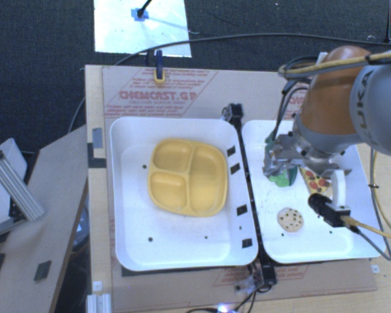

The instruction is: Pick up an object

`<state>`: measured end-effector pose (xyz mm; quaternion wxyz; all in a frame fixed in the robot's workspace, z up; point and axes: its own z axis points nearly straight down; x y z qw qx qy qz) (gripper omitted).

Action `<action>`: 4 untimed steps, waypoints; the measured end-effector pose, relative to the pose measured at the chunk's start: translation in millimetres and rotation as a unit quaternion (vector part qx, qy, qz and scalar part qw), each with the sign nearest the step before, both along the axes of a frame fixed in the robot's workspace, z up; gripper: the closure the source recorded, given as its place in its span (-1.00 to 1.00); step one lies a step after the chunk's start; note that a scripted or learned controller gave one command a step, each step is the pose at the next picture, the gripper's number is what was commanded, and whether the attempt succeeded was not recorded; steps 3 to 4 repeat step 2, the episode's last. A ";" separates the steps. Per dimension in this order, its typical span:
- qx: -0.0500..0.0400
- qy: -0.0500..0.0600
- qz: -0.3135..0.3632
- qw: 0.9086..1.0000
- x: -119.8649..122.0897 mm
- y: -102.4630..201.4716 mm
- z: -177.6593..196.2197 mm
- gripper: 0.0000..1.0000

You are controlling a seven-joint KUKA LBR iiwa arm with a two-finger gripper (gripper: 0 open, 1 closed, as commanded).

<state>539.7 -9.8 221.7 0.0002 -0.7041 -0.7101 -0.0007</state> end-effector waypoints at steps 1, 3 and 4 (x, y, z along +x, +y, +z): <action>0.001 0.000 0.001 1.000 -6.8 58.7 -7.8 1.00; 0.001 -0.001 0.002 1.000 -17.6 119.4 6.1 1.00; 0.001 -0.001 0.002 1.000 -17.6 119.4 6.1 1.00</action>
